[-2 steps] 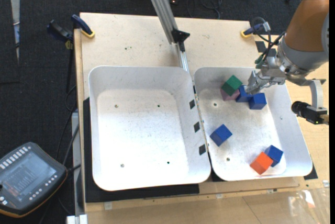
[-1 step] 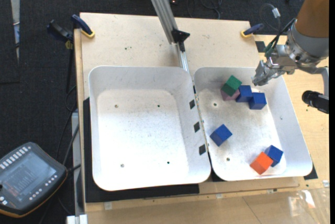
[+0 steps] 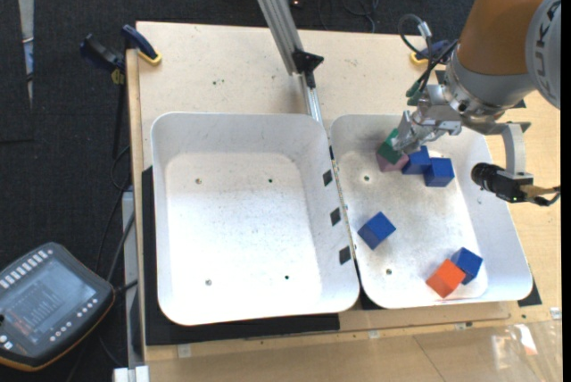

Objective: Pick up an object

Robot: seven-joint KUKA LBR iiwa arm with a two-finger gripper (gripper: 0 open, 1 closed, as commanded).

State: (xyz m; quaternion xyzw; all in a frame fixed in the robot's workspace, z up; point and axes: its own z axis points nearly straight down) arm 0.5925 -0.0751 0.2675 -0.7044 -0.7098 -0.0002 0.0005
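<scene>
At the far end of the right bin (image 3: 500,269), I had the tool (image 3: 403,142) down low over a tight cluster of blocks: a green block (image 3: 392,145) sitting on or against a mauve one (image 3: 388,161), with two blue blocks (image 3: 428,167) touching just to their right. From my slanted view I could not tell whether the tool was spread or pressed together, nor whether anything sat between its tips; it appeared to meet the green block. I judged the pick as only approached, with the grasp unconfirmed and the lift left to do. A lone blue block (image 3: 376,228) lay mid-bin, and an orange block (image 3: 445,278) touched another blue one (image 3: 467,263) at the near right corner. The left bin (image 3: 169,193) on the worktop (image 3: 223,68) held nothing I needed.
</scene>
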